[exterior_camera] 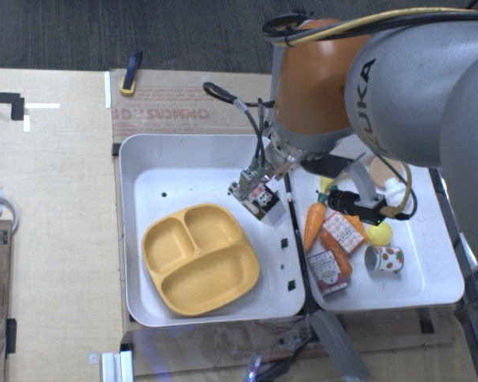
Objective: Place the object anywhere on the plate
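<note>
Yellow plate point(201, 258) sits lower left of the jaws point(253, 188), which seem clamped on a small black-and-white object point(263, 200) just past its upper-right rim, so I'd carry it further over before letting go.

Bare bin floor point(183, 177) rings the yellow plate point(201, 259); toys point(334, 245) crowd the right bin.

Bright, even overhead light; soft shadows in white bins point(135, 213); slight blur, mild glare on arm point(414, 78).
</note>
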Available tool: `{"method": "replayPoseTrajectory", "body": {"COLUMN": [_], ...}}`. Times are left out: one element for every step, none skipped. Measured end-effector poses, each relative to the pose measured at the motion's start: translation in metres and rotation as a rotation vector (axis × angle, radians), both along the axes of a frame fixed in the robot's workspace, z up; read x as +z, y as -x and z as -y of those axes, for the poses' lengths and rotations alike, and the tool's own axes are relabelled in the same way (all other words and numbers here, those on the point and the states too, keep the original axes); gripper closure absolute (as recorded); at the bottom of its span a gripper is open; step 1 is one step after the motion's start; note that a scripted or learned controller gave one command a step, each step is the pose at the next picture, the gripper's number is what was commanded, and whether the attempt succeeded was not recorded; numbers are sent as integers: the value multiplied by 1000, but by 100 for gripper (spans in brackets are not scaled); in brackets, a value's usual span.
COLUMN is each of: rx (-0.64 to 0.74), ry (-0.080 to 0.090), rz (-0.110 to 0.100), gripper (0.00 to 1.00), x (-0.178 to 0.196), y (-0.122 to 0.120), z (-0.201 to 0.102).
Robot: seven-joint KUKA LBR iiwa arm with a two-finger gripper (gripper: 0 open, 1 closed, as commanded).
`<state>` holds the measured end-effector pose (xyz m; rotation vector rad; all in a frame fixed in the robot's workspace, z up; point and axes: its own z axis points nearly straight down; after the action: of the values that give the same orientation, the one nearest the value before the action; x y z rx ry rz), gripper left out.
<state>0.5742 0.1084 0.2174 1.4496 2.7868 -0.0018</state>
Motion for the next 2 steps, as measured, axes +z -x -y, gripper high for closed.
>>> {"method": "replayPoseTrajectory", "body": {"rx": [265, 266], "ry": [-1, -1], "rz": [-3, -2], "gripper": [100, 0], "x": [-36, -36], "y": [26, 26], "z": [11, 11]}}
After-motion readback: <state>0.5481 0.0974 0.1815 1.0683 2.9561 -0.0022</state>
